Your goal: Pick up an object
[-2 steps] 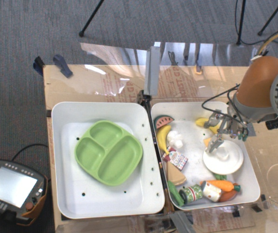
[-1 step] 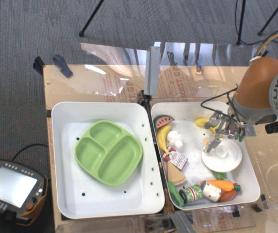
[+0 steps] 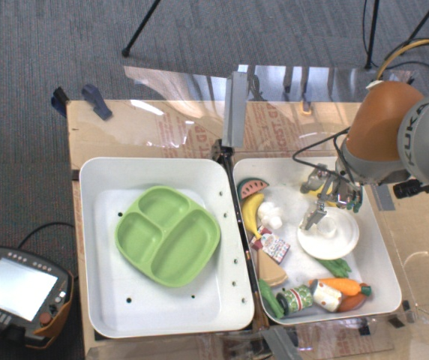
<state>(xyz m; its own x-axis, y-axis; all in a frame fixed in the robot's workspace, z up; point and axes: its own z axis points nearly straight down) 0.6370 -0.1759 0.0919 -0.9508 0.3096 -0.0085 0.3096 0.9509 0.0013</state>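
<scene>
Hovering over the right shallow white bin point(image 3: 391, 276), the two-finger gripper point(image 3: 318, 207) is seen low above the near-left rim of a round white plastic lid-like disc point(image 3: 328, 235). The fingers are spread apart; nothing is seen between them. One fingertip point(image 3: 312, 217) lies at the disc's edge; whether it touches cannot be told.

Grey arm with orange band point(image 3: 383, 122) is noted reaching in from the right.

Right bin contents, recorded left to right along the near side:
- yellow toy banana point(image 3: 251, 212), against the left wall, beside a red-and-green watermelon slice point(image 3: 250, 187)
- small white lumpy object point(image 3: 271, 216), just right of the banana
- red-and-white printed packet point(image 3: 275, 247), below that
- tan wedge shape point(image 3: 273, 274), near the front left
- green-labelled small can point(image 3: 297, 299), lying on its side
- orange toy carrot point(image 3: 341, 286), at the front, touching a white-and-brown item too small to identify

Left shallow white bin point(image 3: 102, 186) is found to hold a green three-compartment plastic plate point(image 3: 168, 235), lying flat near the centre.

A handheld control pendant with a pale screen point(image 3: 16, 291) is noted on the floor at the lower left.
</scene>
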